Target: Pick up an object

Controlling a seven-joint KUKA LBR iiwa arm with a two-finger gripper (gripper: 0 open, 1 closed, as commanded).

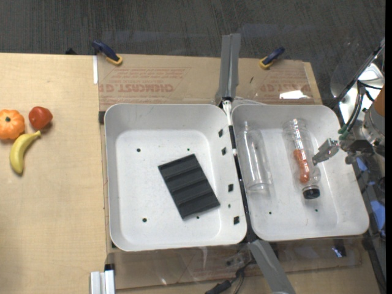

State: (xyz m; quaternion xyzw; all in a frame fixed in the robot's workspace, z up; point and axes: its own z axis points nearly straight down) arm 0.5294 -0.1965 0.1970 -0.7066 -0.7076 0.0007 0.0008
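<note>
Camera view: gripper (329, 151) hovering over right bin (343, 222), near its right wall, just beside bottle (301, 158) with orange inside and black cap; fingers standing a little apart, gripping nothing. Clear tube (256, 163) lying left of bottle, near divider. Black ribbed block (188, 185) lying slanted in left bin (122, 182). Fruit (22, 136) resting on bench at far left.

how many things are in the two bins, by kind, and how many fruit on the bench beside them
Clear plastic bottles or tubes: 2, one empty and one with orange contents, both in the right bin
Black ribbed blocks: 1, in the left bin
Fruit on the bench: 3, orange, red fruit, banana
Total: 6
</note>
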